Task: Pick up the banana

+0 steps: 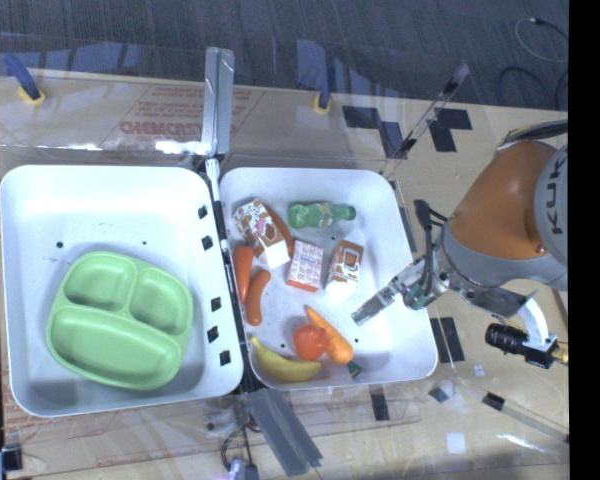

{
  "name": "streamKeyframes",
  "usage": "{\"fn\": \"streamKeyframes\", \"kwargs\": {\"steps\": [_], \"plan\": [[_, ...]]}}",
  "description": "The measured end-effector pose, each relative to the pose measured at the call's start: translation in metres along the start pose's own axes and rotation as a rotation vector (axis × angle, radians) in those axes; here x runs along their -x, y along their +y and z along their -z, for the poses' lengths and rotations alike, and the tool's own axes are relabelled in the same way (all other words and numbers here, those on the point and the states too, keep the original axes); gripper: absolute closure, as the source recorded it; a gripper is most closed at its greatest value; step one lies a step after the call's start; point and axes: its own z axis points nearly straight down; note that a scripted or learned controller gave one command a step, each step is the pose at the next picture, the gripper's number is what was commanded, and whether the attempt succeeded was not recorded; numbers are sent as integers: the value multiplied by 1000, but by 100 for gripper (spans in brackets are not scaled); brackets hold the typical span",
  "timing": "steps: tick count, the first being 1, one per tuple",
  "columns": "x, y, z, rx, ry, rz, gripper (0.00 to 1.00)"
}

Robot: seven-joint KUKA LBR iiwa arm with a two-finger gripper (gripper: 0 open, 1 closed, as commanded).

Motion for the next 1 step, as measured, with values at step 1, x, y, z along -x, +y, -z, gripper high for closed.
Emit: {"fn": "streamKeyframes", "kwargs": {"steps": [1], "plan": [[0,0,0,0,0,0,0]]}}
